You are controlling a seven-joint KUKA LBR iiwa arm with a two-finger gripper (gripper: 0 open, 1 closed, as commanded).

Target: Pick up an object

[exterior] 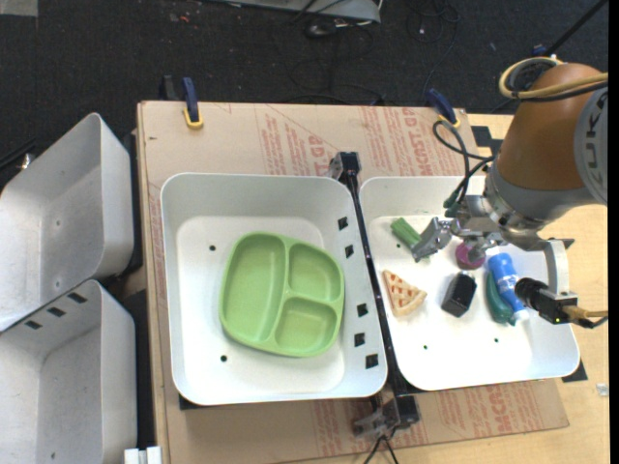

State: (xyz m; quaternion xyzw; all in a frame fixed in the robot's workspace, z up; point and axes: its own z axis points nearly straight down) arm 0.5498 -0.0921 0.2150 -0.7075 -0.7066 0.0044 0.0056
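Observation:
The right bin (542,356) holds several small things. A green block (404,228) lies at its upper left, a pizza-slice toy (403,292) near its left wall and a black block (458,295) in the middle. A purple piece (471,254) and a blue bottle (502,276) on a teal object (503,304) lie further right. My gripper (433,238) hangs low over this bin, just right of the green block and left of the purple piece. Nothing shows as lifted by it.
The left bin (184,259) carries a green divided plate (282,295). Two spare white bins (58,220) stand off the bench at the left. The arm's orange band (551,133) and wrist cover the right bin's upper right corner. A black divider (366,259) runs between the bins.

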